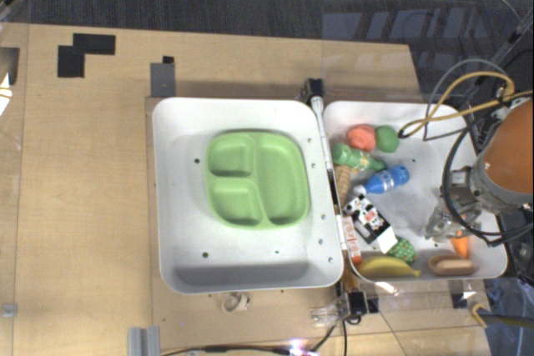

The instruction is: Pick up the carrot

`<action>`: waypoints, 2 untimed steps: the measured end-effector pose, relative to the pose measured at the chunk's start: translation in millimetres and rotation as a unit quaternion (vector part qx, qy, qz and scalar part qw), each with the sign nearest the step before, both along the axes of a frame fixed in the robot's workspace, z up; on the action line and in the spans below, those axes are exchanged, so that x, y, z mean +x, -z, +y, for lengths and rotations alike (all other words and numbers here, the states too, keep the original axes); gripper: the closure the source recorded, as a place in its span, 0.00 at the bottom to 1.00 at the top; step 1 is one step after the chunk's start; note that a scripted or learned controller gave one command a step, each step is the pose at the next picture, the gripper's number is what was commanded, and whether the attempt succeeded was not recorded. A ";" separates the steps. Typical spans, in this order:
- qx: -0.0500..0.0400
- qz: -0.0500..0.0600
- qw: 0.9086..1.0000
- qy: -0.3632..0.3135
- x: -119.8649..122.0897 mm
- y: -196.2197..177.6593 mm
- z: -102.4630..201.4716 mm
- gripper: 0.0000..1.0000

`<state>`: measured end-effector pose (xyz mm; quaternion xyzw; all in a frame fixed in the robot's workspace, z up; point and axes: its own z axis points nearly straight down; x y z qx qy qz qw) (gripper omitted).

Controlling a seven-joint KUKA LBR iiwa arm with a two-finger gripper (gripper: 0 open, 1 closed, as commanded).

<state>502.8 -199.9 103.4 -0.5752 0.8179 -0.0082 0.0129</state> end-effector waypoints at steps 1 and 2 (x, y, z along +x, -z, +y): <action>0.000 0.000 1.000 0.000 -0.3 0.4 -0.1 0.00; 0.001 0.004 0.997 -0.081 -6.7 12.4 2.6 0.00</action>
